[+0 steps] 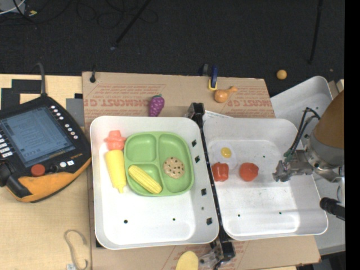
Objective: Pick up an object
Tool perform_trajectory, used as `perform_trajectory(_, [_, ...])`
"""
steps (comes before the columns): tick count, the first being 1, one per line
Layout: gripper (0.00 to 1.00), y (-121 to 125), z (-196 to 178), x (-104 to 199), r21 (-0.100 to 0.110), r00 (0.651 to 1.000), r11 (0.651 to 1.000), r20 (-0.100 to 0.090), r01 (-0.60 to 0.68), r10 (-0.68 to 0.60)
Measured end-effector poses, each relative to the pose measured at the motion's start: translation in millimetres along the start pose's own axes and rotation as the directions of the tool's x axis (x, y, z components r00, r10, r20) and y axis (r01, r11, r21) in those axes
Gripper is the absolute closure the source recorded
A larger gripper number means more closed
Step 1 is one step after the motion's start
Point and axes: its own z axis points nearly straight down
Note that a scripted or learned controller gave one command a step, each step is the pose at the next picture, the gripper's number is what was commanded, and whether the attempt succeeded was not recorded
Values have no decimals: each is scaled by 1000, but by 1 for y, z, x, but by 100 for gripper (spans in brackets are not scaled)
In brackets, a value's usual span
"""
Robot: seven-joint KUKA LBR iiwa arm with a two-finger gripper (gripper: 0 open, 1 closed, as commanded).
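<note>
Two white bins sit side by side in the middle of the frame. The left bin [112, 218] holds a green divided plate [158, 163] toward its upper part; a yellow corn cob [144, 179] lies in the plate's lower left compartment and a speckled cookie [174, 167] in its right one. Just left of the plate, touching its edge, lies a yellow bottle with a pink cap [115, 161].

The right bin [264, 221] holds three small things near its upper left: a red pepper-like piece [220, 172], a red tomato [248, 171] just right of it, and a small yellow piece [226, 152] above them. The gripper [279, 173] hangs low over this bin at the right of the frame, near the tomato but apart from it; whether it is spread or pressed together I cannot tell.
</note>
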Motion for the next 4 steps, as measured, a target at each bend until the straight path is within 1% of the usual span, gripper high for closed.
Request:
perform_trajectory(1, [100,-6,-61,-6,-2,1000,1000,1,1,-1])
perform_trajectory(2, [100,-6,-89,-7,1,1000,1000,0,2,-2])
perform_trajectory(3, [100,20,-96,31,0,1000,1000,-2,7,-7])
perform_trajectory(4, [100,56,-87,67,1,1000,1000,-1,7,-7])
